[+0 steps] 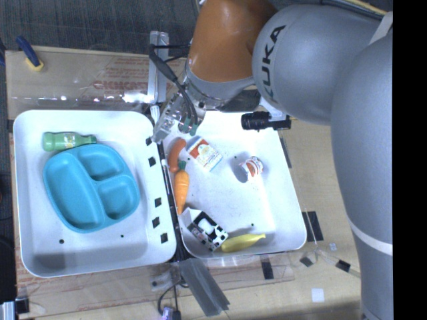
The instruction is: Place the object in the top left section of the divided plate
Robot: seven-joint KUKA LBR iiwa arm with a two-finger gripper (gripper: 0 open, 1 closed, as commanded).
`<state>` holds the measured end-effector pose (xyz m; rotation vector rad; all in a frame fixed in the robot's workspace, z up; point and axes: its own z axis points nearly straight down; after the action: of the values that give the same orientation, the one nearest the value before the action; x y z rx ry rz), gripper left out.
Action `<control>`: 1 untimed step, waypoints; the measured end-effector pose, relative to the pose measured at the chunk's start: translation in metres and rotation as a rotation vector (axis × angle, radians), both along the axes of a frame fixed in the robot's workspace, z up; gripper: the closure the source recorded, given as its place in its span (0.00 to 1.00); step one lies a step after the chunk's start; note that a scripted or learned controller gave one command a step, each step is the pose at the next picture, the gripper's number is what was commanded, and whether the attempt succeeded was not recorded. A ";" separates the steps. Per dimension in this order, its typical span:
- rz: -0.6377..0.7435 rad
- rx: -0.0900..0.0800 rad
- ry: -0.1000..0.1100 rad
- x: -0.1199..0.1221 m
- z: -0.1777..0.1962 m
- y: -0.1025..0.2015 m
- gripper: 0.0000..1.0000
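Observation:
A blue divided plate (90, 187) lies in the left bin (33, 245). A green bottle (65, 140) lies just beyond the plate's far edge. My gripper (172, 120) hangs over the near-left corner area of the right bin (283, 199), at the wall between the bins, just above a carrot (181, 182) and an orange-brown item (176, 153). Nothing is visibly held.
The right bin also holds a white carton with a fruit picture (205, 155), a small red-and-white can (250, 168), a yellow banana (242, 243) and a black-and-white object (208, 231). The big grey arm covers the upper right.

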<state>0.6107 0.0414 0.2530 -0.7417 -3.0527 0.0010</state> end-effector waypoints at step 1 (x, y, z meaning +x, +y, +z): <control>0.060 -0.001 -0.002 0.037 0.046 -0.051 1.00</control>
<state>0.6479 -0.0094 0.2986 -0.6510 -3.0755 0.0014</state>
